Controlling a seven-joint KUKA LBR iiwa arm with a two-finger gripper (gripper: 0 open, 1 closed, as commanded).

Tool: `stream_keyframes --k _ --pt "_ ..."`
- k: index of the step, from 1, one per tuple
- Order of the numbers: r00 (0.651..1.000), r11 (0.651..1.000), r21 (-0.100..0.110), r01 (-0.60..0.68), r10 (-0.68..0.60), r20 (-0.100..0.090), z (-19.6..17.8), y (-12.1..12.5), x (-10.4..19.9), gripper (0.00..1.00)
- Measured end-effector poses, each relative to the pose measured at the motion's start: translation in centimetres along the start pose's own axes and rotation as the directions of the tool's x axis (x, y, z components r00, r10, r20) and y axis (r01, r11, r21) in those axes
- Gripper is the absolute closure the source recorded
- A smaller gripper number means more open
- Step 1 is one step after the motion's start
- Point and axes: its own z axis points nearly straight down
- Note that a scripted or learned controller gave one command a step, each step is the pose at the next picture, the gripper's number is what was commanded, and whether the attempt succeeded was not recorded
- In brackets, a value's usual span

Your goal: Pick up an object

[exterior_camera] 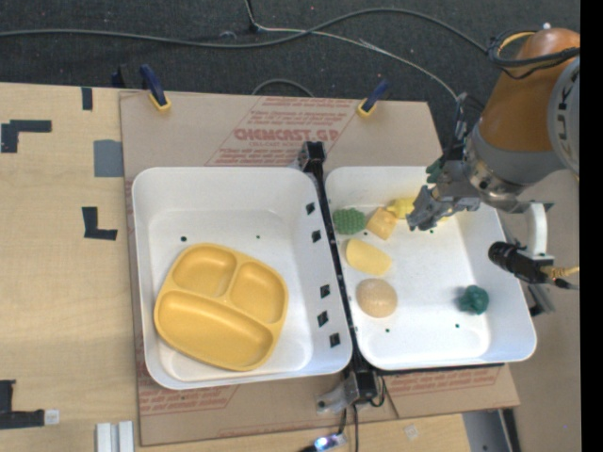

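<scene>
Nearest you, round beige ball (377, 298) lies untouched; at its one o'clock, gripper (420, 212) hovers, state unclear, nothing picked yet.

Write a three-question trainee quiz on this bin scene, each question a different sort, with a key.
1. True or false: the yellow tray lies in the left bin.
2. Which item sits nearest the gripper? A) teal ball B) yellow cube C) beige ball
3. Fill in: the green piece lies against the right bin's ____ wall.

Key: 1 true; 2 B; 3 left.
</scene>
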Motion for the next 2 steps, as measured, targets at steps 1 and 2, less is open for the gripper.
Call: stream_keyframes --k 1,2 --pt "1.0 1.0 0.002 -0.001 0.001 0.0 1.5 1.3 4.8 1.0" --pt "1.0 1.0 0.0 0.0 0.0 -0.001 0.9 3.0 10.5 1.0"
